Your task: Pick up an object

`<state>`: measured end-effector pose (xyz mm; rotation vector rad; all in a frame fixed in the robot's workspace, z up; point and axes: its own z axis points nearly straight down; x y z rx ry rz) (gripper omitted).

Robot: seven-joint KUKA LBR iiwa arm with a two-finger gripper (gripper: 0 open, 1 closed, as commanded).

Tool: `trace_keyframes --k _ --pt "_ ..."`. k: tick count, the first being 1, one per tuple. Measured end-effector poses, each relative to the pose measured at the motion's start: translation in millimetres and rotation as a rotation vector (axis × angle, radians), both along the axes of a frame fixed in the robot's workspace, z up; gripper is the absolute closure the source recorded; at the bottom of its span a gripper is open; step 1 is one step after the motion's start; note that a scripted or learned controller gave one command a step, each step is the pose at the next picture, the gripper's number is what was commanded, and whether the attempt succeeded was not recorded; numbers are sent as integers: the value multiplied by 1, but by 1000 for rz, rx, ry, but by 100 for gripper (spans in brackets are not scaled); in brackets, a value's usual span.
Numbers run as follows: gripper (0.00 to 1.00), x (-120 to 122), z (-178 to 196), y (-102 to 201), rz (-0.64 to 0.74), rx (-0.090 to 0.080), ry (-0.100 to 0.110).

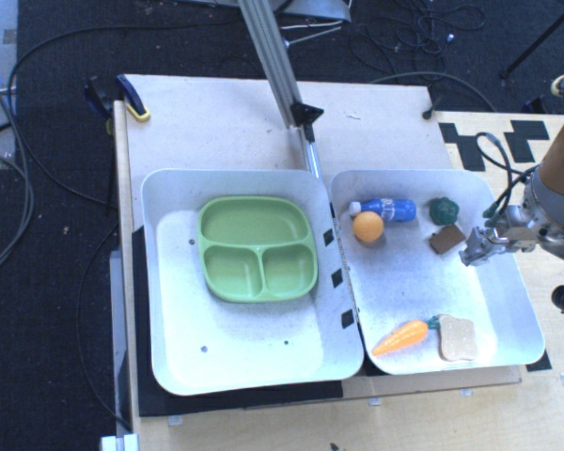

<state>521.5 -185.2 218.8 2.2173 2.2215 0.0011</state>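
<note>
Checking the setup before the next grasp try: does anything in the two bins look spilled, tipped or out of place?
Nothing stands out. The green tray lies flat in the left bin. The blue bottle lies on its side touching the orange ball; other items sit loose in the right bin.

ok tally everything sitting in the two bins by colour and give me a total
Green: 2, tray, ball
Orange: 2, ball, carrot
Blue: 1, bottle
Brown: 1, block
Tan: 1, bread
Total: 7
</note>
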Motion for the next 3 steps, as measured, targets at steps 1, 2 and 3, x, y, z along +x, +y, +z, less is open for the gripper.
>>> trace_keyframes --k 1,2,3 --pt "100 1 52 0 1 -1 -2" --pt "100 15 54 57 3 1 1" --pt "100 28 37 108 4 2 4"
